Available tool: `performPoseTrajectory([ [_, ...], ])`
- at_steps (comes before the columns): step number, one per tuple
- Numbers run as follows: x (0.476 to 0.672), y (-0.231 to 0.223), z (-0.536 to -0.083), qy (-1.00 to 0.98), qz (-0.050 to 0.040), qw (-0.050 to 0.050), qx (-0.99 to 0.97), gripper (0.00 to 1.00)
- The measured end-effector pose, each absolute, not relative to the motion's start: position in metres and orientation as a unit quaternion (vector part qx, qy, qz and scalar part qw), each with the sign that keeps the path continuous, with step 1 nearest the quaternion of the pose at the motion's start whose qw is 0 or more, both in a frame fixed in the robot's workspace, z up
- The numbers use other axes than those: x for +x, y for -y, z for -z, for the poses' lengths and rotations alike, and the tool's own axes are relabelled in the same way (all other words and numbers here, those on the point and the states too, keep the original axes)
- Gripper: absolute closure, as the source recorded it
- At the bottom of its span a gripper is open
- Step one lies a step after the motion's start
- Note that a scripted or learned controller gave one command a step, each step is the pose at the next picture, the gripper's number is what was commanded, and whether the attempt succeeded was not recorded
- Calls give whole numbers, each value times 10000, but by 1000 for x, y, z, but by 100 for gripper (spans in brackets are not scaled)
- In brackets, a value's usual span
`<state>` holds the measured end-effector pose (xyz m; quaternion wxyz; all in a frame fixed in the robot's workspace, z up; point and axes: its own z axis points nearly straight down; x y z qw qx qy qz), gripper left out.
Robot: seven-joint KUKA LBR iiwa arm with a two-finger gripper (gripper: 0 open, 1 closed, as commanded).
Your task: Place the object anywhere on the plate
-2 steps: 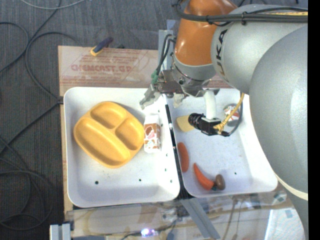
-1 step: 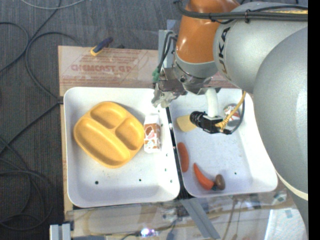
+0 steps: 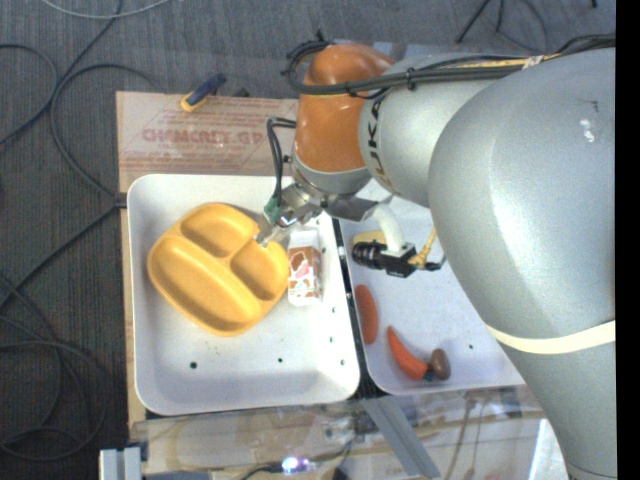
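The plate lay in the left bin, a carton touching its right edge; a carrot lay in the right bin.

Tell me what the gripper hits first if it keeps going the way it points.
Probably the plate: the gripper points down and left at its near rim. Depth is unclear from above, so it could instead meet the left bin floor just beside the rim.

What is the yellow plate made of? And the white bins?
The plate looks like smooth moulded plastic: even yellow colour, rounded sections, soft shine. The left bin and right bin also look like plastic, matte white with rounded rims, though painted metal can't be ruled out.
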<state>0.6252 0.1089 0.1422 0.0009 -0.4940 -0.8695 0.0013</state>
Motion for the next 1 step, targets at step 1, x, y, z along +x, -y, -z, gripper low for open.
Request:
performPoseTrajectory([
  [1, 625, -109, -142, 8695, -11, 8, -4939, 0],
])
